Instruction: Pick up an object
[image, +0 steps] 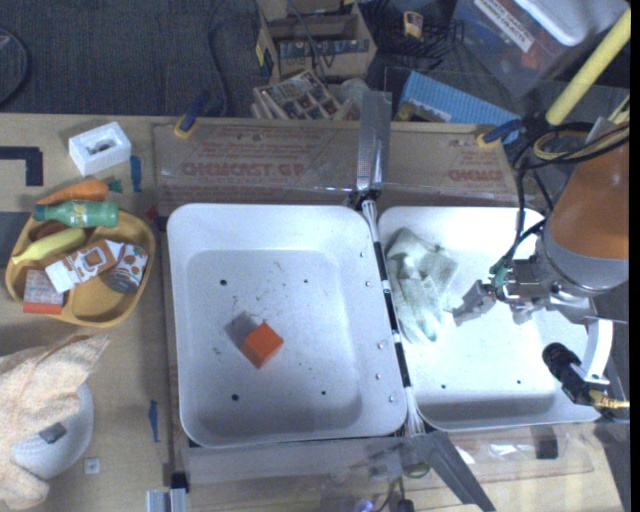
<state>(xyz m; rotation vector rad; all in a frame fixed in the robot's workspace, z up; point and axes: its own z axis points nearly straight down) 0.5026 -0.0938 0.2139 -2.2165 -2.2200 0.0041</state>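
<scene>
just beside gripper (468, 309), crumpled cloth (420, 282) (right bin (500, 400))

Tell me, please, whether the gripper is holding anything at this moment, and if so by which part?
It cannot be told. The gripper sits in the right bin beside the crumpled pale cloth, near its right edge; no hold is visible.

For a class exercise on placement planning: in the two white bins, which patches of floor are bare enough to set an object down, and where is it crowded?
Left bin: bare everywhere around the orange block near its middle. Right bin: bare along the near wall; crowded at its left, where the pale crumpled object lies, with the gripper beside it.
</scene>
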